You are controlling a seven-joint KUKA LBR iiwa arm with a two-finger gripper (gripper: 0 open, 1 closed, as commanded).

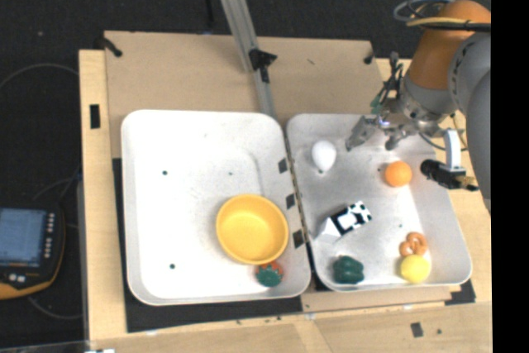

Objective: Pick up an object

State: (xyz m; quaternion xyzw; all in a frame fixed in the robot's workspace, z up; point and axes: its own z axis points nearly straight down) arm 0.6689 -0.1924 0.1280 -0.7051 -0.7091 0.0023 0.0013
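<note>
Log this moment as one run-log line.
gripper: open, holding nothing | position: over right bin far edge | nearest: orange ball, white egg | pick: not yet done

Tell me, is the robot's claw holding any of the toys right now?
No, nothing is held. The gripper hangs open over the right bin's far end, with nothing between its fingers. The white egg and orange ball lie nearby, untouched.

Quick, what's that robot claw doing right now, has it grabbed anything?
Gripper: open, fingers spread, holding nothing, above the right bin near the orange ball.
</note>
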